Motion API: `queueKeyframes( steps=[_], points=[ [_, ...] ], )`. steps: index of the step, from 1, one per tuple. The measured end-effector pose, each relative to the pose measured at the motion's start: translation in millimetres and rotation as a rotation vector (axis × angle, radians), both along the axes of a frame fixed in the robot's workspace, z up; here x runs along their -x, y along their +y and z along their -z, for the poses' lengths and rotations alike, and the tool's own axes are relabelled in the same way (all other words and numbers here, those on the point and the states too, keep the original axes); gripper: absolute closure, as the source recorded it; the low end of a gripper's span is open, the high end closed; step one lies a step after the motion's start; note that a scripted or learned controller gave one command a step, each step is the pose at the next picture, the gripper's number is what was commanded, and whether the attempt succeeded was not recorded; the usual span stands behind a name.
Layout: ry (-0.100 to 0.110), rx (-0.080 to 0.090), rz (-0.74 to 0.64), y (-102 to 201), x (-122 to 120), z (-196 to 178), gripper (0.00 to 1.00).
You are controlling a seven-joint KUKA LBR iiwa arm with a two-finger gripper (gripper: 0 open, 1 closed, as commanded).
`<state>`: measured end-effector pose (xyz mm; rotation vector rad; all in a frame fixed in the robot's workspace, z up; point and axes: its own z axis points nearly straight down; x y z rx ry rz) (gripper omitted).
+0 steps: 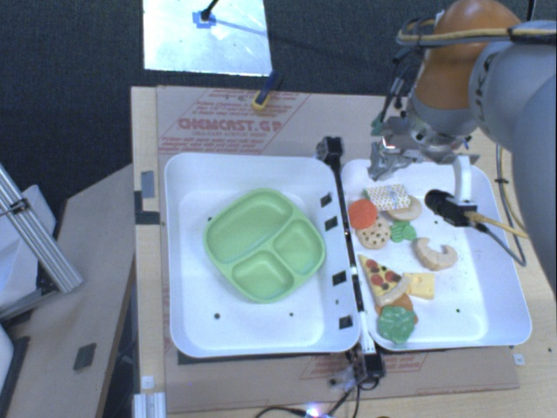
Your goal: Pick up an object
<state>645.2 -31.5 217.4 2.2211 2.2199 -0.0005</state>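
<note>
Red print on cardboard sheet (235,122) under the bins reads roughly "QUICKCAST", last letters unclear. Smaller red line beneath it too blurred to read. More red print at cardboard's front edge, unreadable.

A light green divided plate (265,246) sits in the white left bin (187,320). The white right bin (500,307) holds a red tomato slice (363,213), a brown spotted cookie (375,234) and dark green broccoli (397,324).
</note>
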Motion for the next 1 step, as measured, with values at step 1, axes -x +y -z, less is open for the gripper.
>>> queueKeyframes(
  steps=[1],
  points=[
    [-0.003, -0.002, -0.006, 15.2, -2.2, -16.6, 1.0]
  ],
)
